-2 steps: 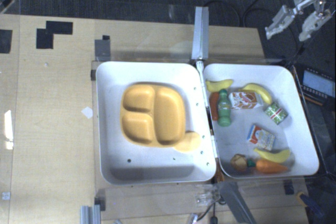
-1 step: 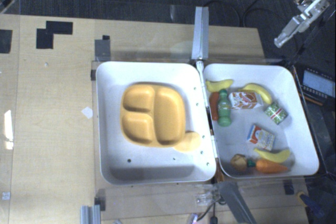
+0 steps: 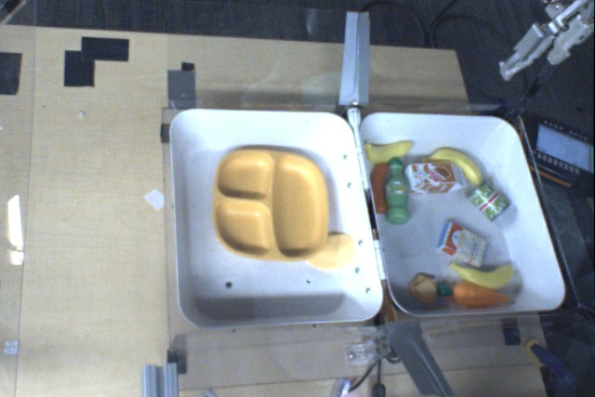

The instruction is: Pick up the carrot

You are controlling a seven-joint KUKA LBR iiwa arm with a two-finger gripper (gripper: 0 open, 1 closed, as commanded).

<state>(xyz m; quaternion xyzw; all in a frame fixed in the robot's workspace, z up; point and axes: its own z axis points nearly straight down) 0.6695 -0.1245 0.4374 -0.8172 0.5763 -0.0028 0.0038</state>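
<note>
Pale wood makes up your worktop (image 3: 84,200), with dark carpet and loose cables beyond its far edge and a few black patches stuck near the left corner. From the overhead camera you see two shallow white bins set side by side, touching along a metal divider. Your left bin (image 3: 191,228) holds a yellow compartment tray (image 3: 271,202) sitting roughly at its middle, with a small yellow piece just beside the tray's near right corner. Your right bin (image 3: 530,200) is the crowded one: a green bottle (image 3: 397,192) lies against the left wall next to a thin red-orange item, a small banana (image 3: 389,149) sits near the far left corner, a second banana (image 3: 457,165) curves over a juice carton (image 3: 433,178), a green can (image 3: 488,201) lies further right, and another carton (image 3: 462,243) rests near the middle. The carrot (image 3: 480,296) lies along the near wall, just below a third banana (image 3: 483,274) and beside a brownish item (image 3: 425,287). Your gripper (image 3: 532,51) hangs well away at the upper right, over the carpet beyond the bins; you cannot tell how its jaws stand from this angle.
</note>
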